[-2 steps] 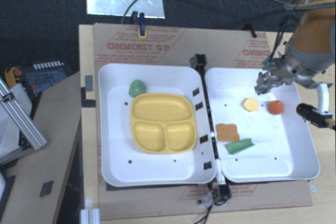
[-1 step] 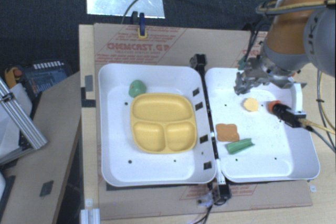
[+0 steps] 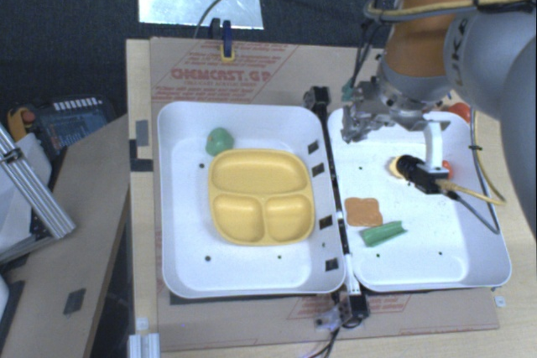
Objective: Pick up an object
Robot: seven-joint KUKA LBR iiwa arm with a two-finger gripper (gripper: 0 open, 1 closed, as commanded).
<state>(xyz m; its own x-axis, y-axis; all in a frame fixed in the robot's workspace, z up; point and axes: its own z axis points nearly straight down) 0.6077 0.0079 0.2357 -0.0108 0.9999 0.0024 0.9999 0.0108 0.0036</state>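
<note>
My gripper [image 3: 356,127] hangs over the far left corner of the right bin [image 3: 436,260], its dark fingers pointing down with nothing visible between them. In that bin lie an orange-brown flat piece [image 3: 363,211], a green wedge [image 3: 382,232] just in front of it, and a small yellow round piece [image 3: 395,167] partly behind a black cable fitting. Something red-orange [image 3: 458,110] peeks out behind the arm at the bin's far right. The left bin [image 3: 180,256] holds a yellow divided tray [image 3: 260,195] and a small green object [image 3: 220,140] at the tray's far left corner.
The grey arm with its orange band [image 3: 432,17] covers the far right part of the right bin. A white bracket and black cable [image 3: 432,159] trail from the wrist over the bin. A black divider [image 3: 331,189] runs between the bins.
</note>
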